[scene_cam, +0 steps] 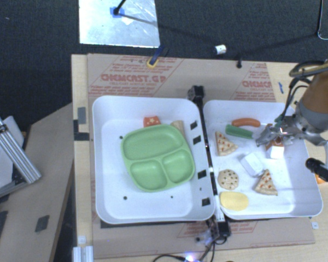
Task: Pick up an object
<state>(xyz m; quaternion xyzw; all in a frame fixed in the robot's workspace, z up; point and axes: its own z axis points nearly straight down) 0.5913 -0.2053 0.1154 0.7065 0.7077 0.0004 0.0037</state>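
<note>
Two shallow white bins sit side by side on the table (79, 162), which is covered by a cardboard sheet (208, 72) printed in red with "CHEMCAST GP", readable at the upper left of the sheet and again, partly, at its upper right. The left bin (106, 201) holds a green divided plate (157, 157) with three compartments at its middle; just above the plate's upper edge lie a small orange-red block (151, 121) and a tan piece (179, 126), both partly hidden behind the plate rim. The right bin (300, 201) holds toy food: an orange hot dog (245, 122) near the top, a green stick (240, 132) just below it, a pizza slice (224, 144) at the left, a white block (252, 163) in the middle, a round cookie (228, 179) below the slice, a second pizza slice (266, 184) at the lower right, and a yellow oval piece (234, 201) near the bottom edge. The arm comes in from the right of the frame, and its claw (273, 137) is low over the upper right part of the right bin, just above a small white cube (276, 151) with something red-brown beside it; how far the claw is spread cannot be told, and nothing can be seen gripped in it.
</note>
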